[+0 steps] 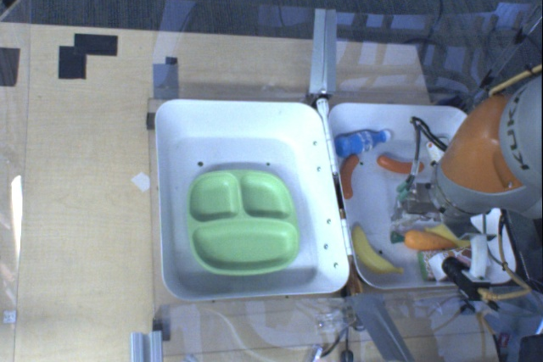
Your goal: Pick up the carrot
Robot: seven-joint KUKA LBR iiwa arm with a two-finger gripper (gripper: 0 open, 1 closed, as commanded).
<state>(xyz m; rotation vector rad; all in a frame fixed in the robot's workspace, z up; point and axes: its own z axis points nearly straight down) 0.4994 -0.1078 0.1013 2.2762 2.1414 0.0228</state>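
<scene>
The carrot (429,241) lies in the right bin (373,119) near its front right, orange with a small green end pointing left. My gripper (413,212) hangs just above and behind it, close to the carrot's left half. The arm's orange and grey wrist (484,157) covers the bin's right side. I see nothing lifted off the bin floor.
The right bin also holds a banana (373,250) at the front left, a blue bottle (361,140), a reddish sausage-like piece (348,175) along the left wall, an orange piece (394,164) and a yellow item (447,231) touching the carrot. A green divided plate (244,220) sits in the left bin (174,182).
</scene>
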